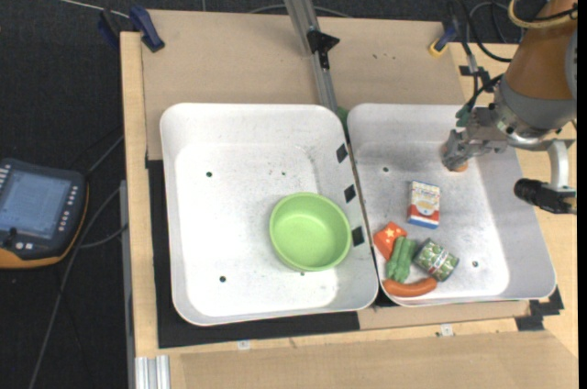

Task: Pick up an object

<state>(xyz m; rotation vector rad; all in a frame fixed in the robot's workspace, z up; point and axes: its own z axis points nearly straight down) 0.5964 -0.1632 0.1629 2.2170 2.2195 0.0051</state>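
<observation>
My gripper (456, 160) hangs over the upper right part of the right bin (518, 282), with a small orange-brown patch at its tip that I cannot identify. Below it lies a small white carton (424, 203) with red and blue print. Near the bin's front left corner sit a red piece (390, 237), a green cucumber-like piece (400, 259), a green patterned can (435, 260) and an orange sausage-shaped piece (410, 288). A light green bowl (310, 231) stands in the left bin (183, 149), at its lower right.
A slanted metal pole (298, 2) crosses the bench top down to the gap between the bins. Blue clamps (145, 27) hold the bench's back corners. A handheld pendant (37, 208) lies off the bench at left. Cables hang at the right.
</observation>
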